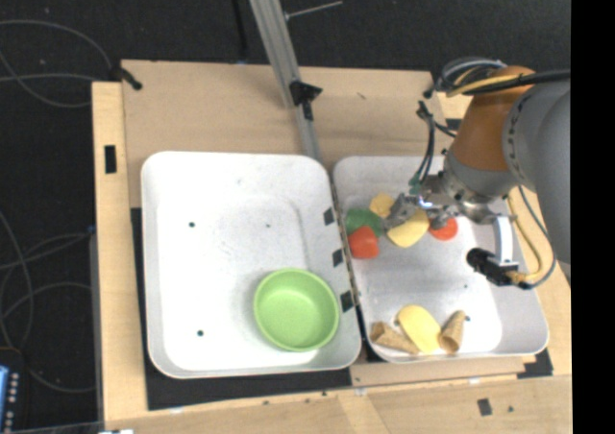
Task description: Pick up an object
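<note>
Nearest the camera, along the front wall of the right bin (524,341), lie a yellow piece (419,325) and two tan cones (452,330), untouched. Farther back in that bin, the gripper (415,216) sits low over a yellow lemon-shaped toy (407,231); whether it grips is not something you can tell from this angle. Just left of it rests a red-and-green vegetable (362,233), a red piece (443,228) to its right. Your best course, likely: confirm the toy is seated, then lift straight up, clear of both neighbours.
</note>
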{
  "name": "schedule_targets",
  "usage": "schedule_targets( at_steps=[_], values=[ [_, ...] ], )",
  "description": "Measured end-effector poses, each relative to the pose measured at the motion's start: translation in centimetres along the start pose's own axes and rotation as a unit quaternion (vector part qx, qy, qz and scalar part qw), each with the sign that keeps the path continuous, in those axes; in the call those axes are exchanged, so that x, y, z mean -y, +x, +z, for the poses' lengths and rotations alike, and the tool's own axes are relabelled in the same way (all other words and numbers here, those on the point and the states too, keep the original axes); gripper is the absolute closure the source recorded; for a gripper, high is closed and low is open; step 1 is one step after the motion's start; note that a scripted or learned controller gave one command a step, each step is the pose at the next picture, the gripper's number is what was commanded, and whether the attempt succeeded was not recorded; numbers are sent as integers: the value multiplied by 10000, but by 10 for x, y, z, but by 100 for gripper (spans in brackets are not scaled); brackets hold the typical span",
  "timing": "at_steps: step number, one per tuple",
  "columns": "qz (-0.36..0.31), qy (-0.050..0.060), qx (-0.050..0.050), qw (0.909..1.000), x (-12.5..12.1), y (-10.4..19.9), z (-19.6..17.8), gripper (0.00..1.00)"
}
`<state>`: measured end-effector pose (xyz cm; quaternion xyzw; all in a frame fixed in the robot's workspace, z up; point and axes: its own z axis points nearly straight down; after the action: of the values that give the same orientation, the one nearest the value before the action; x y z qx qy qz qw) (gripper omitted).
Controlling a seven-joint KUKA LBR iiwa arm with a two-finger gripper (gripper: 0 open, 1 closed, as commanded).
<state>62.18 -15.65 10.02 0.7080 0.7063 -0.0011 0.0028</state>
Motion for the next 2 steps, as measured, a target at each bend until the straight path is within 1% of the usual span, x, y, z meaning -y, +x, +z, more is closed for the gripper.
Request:
schedule_targets(
  at_steps=[1,2],
  values=[
    [19,-33,-11,10000,-2,-1,-15,100],
    [14,-27,-22,10000,-7,-8,-78,100]
  ],
)
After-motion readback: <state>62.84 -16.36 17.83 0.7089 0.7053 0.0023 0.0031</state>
